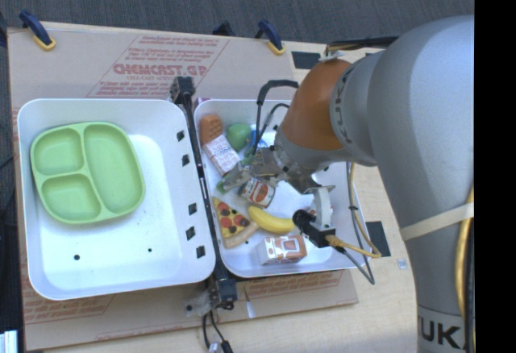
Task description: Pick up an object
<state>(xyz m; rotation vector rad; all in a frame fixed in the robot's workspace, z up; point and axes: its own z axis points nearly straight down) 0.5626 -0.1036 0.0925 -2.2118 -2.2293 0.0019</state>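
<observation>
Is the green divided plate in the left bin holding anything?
Empty. The green divided plate lies flat in the left bin, and all three compartments show bare green.

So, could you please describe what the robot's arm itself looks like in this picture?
The arm is bulky, rounded and light grey, with a glossy orange band above the wrist. Black cables loop beside that band. Large black lettering marks the grey link near the bottom, and a pale seam line crosses it.

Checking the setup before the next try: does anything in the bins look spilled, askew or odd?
Nothing spilled. The toy food in the right bin lies jumbled: banana, pizza slice and small carton at mixed angles. The green divided plate sits flat in the left bin.
</observation>
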